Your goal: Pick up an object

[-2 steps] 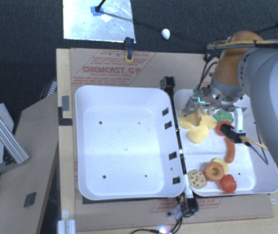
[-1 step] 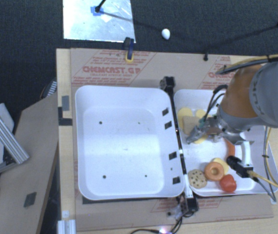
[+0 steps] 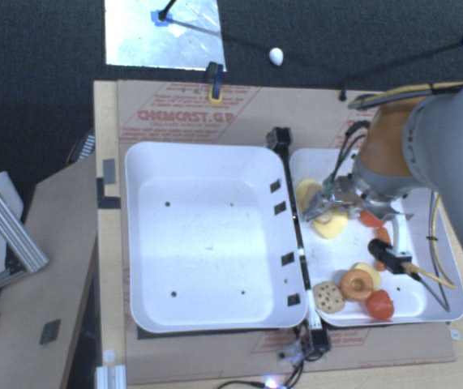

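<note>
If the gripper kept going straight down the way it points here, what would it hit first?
Most likely the pale yellow piece in the right bin, lying directly under the gripper; depth is hard to judge from this slanted view.

Bench surroundings, non-task items.
Brown cardboard sheet (image 3: 190,112) with red lettering lies under both bins; a yellow-and-blue clamp (image 3: 214,83) grips its far edge. Beyond it, on dark carpet (image 3: 36,39), sits a shiny metal plate (image 3: 162,23) with a blue marker, and a small white ball (image 3: 276,56) to its right. At the left, a tan wooden table (image 3: 49,258) bears an aluminium rail (image 3: 0,221). Black cables (image 3: 426,51) cross the far right.
</note>
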You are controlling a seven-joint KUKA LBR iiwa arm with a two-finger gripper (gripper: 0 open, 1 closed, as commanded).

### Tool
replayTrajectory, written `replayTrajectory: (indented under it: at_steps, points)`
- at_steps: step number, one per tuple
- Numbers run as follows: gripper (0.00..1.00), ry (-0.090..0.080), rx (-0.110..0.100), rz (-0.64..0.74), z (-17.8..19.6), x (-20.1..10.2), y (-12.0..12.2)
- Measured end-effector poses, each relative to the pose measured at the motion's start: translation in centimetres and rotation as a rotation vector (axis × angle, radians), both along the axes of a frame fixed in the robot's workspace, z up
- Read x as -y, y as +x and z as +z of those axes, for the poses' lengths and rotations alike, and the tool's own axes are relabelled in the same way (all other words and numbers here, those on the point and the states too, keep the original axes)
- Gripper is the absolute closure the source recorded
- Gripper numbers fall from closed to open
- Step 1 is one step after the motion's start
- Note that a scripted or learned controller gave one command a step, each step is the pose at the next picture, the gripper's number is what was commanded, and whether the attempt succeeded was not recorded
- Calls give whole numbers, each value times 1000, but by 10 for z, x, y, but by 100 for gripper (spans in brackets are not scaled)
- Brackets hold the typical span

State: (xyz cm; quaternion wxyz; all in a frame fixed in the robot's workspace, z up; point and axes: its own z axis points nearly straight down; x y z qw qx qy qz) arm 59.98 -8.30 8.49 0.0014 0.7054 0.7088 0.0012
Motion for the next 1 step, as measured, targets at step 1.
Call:
replayTrajectory:
  at_steps: [1]
  points:
    - [0,-2,-6,-8,-1,41,-39]
